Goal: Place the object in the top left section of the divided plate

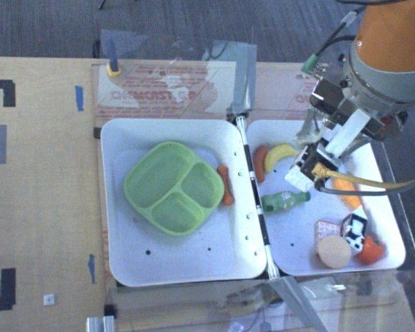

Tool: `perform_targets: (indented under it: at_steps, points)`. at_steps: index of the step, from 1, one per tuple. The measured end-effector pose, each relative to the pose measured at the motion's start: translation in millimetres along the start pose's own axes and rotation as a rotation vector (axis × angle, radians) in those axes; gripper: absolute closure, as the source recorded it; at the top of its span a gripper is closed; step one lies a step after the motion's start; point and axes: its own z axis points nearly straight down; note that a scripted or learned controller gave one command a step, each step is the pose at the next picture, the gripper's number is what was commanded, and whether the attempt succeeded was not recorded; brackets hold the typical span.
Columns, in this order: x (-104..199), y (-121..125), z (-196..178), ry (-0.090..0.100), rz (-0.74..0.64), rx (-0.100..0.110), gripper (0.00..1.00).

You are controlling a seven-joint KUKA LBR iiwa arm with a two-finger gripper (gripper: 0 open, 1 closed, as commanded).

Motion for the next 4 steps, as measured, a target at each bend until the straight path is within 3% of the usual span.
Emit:
perform_targets:
  at_steps: [1, 2, 3, 4]
  points:
    - [3.4, 0.2, -8.0, -0.005, -0.005, 0.002, 1.0]
    - [54.8, -32.2, 60.5, 0.006, -0.085, -0.001, 1.0]
    - [54.8, -32.1, 60.4, 0.006, -0.085, -0.001, 0.0]
    - [166.2, -65.6, 6.3, 0.011, 0.193, -0.004, 0.0]
